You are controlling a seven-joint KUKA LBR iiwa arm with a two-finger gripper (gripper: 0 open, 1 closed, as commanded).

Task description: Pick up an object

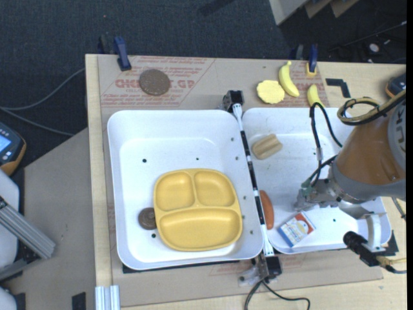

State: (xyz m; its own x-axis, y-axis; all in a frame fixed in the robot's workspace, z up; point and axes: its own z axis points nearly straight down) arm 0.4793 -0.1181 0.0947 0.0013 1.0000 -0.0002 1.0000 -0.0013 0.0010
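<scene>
In the right bin (290,126) lie a tan bread roll (266,146) near the back left, a red sausage (266,209) along the left wall, and a small white, orange and blue carton (295,229) at the front. My gripper (312,196) hangs low over the bin's middle, just above and to the right of the carton and right of the sausage. The grey wrist and orange band (368,154) hide much of the bin's right side. I see nothing held.
The left bin (129,141) holds a yellow divided plate (195,208) with a brown round piece (148,218) at its left edge. Behind the bins lie a brown disc (153,81), a yellow slice (271,92) and a banana (289,79). Black cables (317,134) hang by the arm.
</scene>
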